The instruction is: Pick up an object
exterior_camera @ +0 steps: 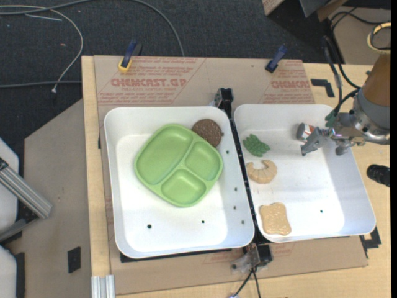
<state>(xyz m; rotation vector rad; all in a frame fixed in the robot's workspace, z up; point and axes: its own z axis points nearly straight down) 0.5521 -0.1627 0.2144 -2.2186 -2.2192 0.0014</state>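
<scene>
The right bin (347, 185) holds a green leafy toy (255, 145), a tan croissant (262, 171) and a slice of toast (275, 219) along its left side. My gripper (305, 139) hangs over the upper middle of this bin, to the right of the green leafy toy and apart from it. Its two fingers point left and stand open with nothing between them. In the left bin (124, 216) a green divided plate (180, 164) lies tilted, with a brown round patty (206, 130) at its upper right edge.
The bins sit on a cardboard sheet (155, 79) fixed with two blue clamps (128, 56). A black bracket (224, 97) sits between the bins at the back. Bare white floor spreads through the right bin's middle and lower right.
</scene>
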